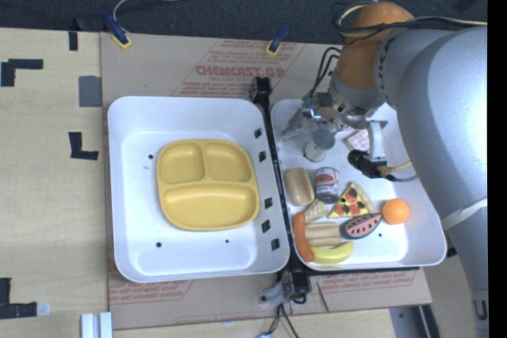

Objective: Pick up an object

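Observation:
My gripper (318,127) hangs low over the far part of the right bin (424,249), below the orange wrist band. A small grey cylinder (321,145) sits right under it; whether it is held cannot be told. Toy food lies nearer the front: a tan bread roll (298,186), a small can (326,184), a pizza slice (351,202), an orange (395,211), a watermelon slice (360,225) and a banana (333,252). A red-and-white piece (360,140) lies just right of the gripper.
The left bin (131,249) holds a yellow divided plate (208,184). The arm's grey body (444,107) covers the right bin's right side. A black clip (260,87) sits on the wall between the bins.

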Motion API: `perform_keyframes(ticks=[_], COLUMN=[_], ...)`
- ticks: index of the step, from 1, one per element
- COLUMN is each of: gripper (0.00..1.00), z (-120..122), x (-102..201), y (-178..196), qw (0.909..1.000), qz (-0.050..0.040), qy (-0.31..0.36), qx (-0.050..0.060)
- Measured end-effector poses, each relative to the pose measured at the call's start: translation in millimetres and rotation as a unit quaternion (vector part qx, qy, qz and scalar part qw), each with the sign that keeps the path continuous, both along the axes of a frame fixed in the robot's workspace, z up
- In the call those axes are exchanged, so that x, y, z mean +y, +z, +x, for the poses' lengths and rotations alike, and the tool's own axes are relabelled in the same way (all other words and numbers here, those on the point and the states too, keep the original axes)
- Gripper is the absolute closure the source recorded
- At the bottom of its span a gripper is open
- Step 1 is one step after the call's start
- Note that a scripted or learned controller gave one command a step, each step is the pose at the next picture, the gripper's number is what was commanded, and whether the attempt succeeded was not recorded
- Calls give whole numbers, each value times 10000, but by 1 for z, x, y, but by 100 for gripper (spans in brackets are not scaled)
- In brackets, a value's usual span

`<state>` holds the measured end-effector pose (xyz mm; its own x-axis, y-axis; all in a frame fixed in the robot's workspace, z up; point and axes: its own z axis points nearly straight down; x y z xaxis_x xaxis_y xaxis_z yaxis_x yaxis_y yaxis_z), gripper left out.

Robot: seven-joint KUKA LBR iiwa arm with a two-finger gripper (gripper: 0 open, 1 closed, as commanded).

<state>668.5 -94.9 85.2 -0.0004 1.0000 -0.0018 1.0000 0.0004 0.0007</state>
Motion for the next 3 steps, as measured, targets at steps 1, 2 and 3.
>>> perform_keyframes(ticks=[1, 2, 3], gripper=[0, 0, 0], z=[0, 0, 0], x=[0, 0, 0], y=[0, 0, 0], qw=[10000, 10000, 10000], qz=[-1, -1, -1], qy=[1, 1, 1], qx=[0, 0, 0])
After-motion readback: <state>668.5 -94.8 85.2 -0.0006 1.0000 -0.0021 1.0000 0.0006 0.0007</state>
